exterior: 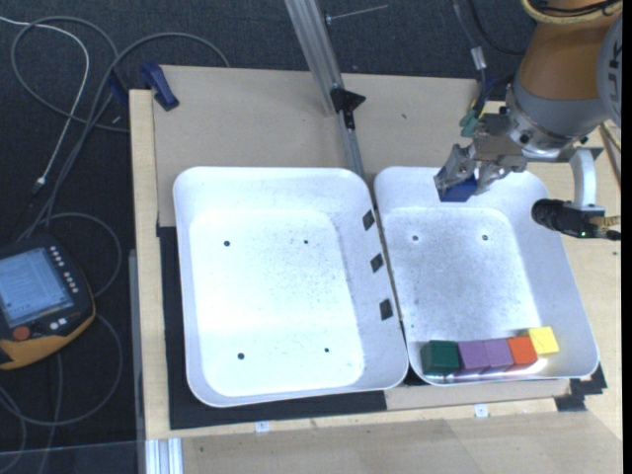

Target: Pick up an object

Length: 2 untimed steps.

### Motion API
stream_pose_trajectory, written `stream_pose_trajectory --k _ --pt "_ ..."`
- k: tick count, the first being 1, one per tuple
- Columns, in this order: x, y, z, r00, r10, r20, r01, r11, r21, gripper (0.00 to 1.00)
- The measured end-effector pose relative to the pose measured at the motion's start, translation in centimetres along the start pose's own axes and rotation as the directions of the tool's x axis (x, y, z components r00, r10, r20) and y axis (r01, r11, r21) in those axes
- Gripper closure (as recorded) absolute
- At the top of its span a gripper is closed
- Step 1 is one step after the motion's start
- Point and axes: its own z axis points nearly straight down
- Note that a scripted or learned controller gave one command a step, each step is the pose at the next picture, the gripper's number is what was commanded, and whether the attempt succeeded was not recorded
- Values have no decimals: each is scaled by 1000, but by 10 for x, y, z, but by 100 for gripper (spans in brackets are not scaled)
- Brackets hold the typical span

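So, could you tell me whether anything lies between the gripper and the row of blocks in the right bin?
Nothing visible does. The gripper is at the right bin's far edge; the blocks line the near edge, bare floor between.

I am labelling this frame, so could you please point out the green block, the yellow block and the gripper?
green block (441,355): camera view, on its top face.
yellow block (544,341): camera view, on its top face.
gripper (456,185): camera view, between its fingertips.
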Motion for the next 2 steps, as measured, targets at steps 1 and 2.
stream_pose_trajectory --k 1,2 --pt "76 3 67 1000 -2 -4 2 1000 20 100" --pt "137 29 14 1000 -3 -3 3 1000 2 100"
